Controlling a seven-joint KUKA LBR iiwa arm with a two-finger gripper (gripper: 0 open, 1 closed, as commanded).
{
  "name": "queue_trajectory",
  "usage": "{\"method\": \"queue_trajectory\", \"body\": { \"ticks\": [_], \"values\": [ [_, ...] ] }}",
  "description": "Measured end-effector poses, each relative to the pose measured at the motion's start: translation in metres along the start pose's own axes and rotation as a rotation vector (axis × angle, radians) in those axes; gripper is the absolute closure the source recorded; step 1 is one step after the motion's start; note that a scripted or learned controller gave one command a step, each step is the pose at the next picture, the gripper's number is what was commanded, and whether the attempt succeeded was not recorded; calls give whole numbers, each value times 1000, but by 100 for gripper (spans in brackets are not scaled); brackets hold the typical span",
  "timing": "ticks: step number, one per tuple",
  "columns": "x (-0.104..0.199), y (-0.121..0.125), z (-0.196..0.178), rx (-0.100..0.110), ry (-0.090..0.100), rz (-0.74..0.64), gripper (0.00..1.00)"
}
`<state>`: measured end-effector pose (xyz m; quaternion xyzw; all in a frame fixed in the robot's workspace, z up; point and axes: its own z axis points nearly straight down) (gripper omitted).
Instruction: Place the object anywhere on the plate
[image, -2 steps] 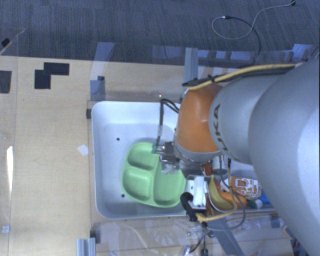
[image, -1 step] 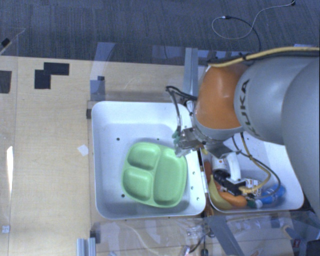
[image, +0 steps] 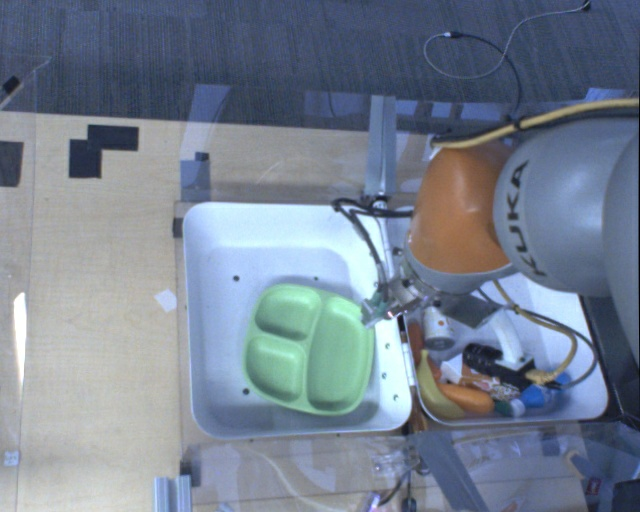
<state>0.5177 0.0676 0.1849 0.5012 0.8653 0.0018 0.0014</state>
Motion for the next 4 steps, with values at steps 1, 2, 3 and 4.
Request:
{"method": "queue_trajectory", "body": {
  "ticks": [1,2,3,4],
  "values": [
    [83,13,25,1,1,-269,100],
    [67,8,74,-12,-3,-28,100],
    [14,83,50,-4,-3,-372,100],
    [40,22,89,-24,-17,-563,100]
  ]
}}
